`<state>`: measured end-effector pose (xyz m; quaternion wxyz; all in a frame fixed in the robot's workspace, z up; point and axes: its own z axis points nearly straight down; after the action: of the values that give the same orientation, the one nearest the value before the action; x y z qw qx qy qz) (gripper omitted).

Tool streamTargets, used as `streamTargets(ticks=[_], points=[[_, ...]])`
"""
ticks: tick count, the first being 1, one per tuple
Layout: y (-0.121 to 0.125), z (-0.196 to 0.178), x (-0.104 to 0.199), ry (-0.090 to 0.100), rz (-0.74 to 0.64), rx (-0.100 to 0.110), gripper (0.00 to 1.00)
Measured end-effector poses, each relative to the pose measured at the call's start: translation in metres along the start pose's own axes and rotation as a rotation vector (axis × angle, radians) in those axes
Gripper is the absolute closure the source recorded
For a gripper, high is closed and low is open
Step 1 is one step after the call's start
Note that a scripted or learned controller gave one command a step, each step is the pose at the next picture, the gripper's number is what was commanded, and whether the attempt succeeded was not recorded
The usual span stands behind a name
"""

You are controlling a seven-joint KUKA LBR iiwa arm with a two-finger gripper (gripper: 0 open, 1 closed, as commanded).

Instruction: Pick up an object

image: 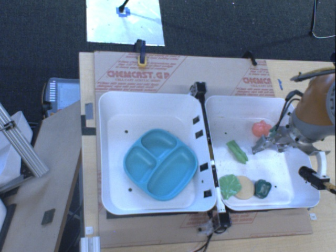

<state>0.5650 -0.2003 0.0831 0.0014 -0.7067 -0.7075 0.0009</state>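
In the right bin (pixel 294 109) lie a small red-orange object (pixel 260 128), a light green piece (pixel 237 151), a leafy green piece (pixel 229 185), a tan disc (pixel 244 188) and a dark green lump (pixel 262 188). My gripper (pixel 262 143) reaches in from the right and hovers just below and right of the red-orange object, with the light green piece to its left. It is open, and nothing sits between its fingers.
The left bin (pixel 113 140) holds a blue divided plate (pixel 160 163). A black-clipped divider (pixel 203 140) joins the two bins. The grey arm with its orange band (pixel 315 101) and a black part (pixel 311 176) overhang the right bin's right side.
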Motion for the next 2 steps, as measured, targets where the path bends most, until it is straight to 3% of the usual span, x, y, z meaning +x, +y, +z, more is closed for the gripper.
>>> streamTargets(ticks=[1, 2], points=[[0.002, -0.015, -0.001, -0.002, 0.000, -0.008, 1.00], [0.013, -0.064, -0.001, -0.003, -0.003, -0.010, 1.00]])
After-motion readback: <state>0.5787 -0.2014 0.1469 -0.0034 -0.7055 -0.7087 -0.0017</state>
